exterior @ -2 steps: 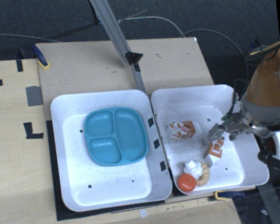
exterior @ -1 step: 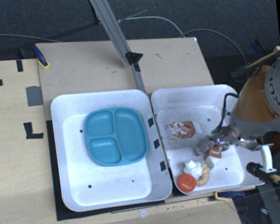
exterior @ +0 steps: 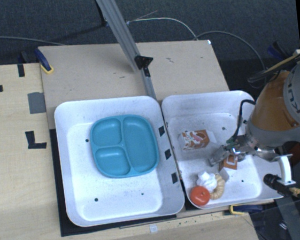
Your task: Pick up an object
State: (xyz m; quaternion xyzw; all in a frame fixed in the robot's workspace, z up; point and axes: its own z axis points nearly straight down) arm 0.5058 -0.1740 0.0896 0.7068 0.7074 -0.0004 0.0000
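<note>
The right white bin [exterior: 234, 104] holds several small objects. A red-and-white packet [exterior: 195, 138] lies near its middle. A small brown-and-orange item [exterior: 230, 162] sits right under my gripper [exterior: 222, 157], which reaches in low over the bin floor from the right; I can't make out whether the item is held. In the near left corner a red ball [exterior: 200, 195] touches a white lump [exterior: 205, 179] and a tan ring-shaped piece [exterior: 219, 186]. The arm's orange band [exterior: 275, 110] hangs over the bin's right rim.
The left white bin [exterior: 75, 168] holds a blue divided plate [exterior: 125, 145] in its upper middle. A grey metal bar [exterior: 121, 28] slants down to the ridge between the bins. Cables run across the back of the bench.
</note>
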